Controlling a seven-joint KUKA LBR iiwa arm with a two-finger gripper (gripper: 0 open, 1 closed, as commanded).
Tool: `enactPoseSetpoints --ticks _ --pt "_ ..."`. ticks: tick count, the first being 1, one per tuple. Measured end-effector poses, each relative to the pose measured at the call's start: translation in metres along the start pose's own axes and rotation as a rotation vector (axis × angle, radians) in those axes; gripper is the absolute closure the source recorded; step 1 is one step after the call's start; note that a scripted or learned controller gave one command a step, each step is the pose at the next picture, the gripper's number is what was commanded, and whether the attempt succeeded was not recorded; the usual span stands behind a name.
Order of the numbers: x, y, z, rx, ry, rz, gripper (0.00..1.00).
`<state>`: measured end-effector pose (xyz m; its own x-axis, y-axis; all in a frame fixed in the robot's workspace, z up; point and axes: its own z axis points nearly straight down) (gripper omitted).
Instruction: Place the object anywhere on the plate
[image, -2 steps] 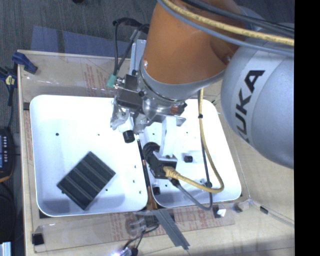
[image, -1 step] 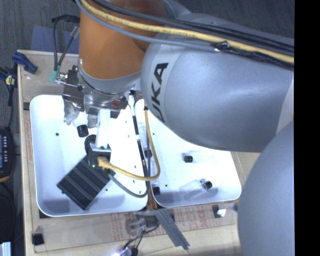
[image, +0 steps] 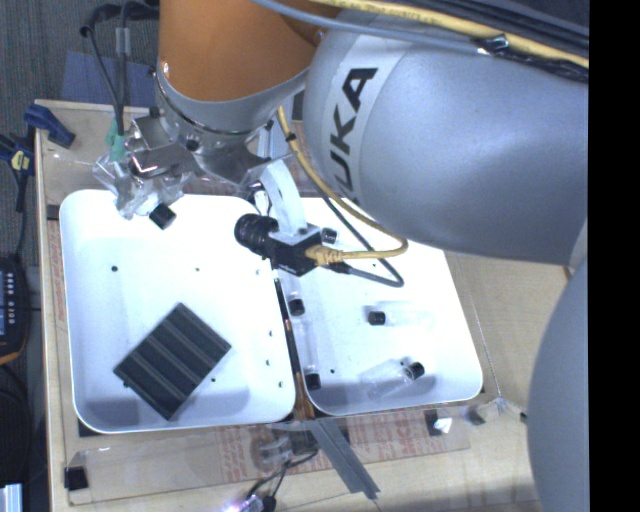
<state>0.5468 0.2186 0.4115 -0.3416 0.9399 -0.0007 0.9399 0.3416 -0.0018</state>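
One dark ribbed plate (image: 173, 360) in left bin (image: 90, 230)

Pincer (image: 140, 190) low, seemingly far-left.

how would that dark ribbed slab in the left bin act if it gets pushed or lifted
The dark ribbed slab lies flat in the left bin, so it would likely slide rather than roll or tip. Its straight edges suggest it is stiff, not floppy. Lying so low, its edges may be hard for the gripper to get under.
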Motion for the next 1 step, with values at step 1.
enactPoseSetpoints --ticks 1 --pt "-0.0066 -0.0758 0.1183 0.005 0.0 0.01 1.0"
